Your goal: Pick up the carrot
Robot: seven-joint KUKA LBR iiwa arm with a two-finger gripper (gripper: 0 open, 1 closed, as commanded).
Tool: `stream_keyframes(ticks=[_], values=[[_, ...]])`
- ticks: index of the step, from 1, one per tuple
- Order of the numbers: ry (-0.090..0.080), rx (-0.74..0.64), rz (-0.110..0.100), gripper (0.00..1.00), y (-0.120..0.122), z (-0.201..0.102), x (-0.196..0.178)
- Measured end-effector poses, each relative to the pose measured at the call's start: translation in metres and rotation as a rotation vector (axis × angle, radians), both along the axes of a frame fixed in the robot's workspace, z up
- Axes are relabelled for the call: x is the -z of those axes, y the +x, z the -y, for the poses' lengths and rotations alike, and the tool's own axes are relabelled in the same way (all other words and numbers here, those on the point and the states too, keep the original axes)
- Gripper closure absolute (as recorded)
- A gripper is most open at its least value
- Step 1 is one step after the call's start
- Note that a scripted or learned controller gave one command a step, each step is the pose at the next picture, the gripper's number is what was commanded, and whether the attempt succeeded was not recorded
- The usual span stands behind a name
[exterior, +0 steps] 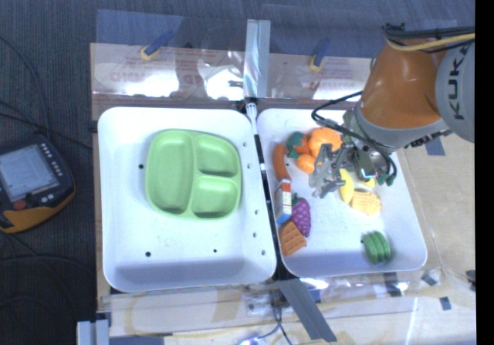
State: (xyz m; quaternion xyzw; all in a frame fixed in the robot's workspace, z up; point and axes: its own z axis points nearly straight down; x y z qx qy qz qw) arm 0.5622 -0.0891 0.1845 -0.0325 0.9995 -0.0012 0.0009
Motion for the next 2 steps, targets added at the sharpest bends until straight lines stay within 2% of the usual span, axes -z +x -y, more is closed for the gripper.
stream_keyframes(ticks=[1, 2], values=[[0.001, -0.005, 0.0, 0.0, 0.0, -0.003, 0.0], [0.002, 0.117, 0.014, 0.0, 0.042, 0.011, 0.094]])
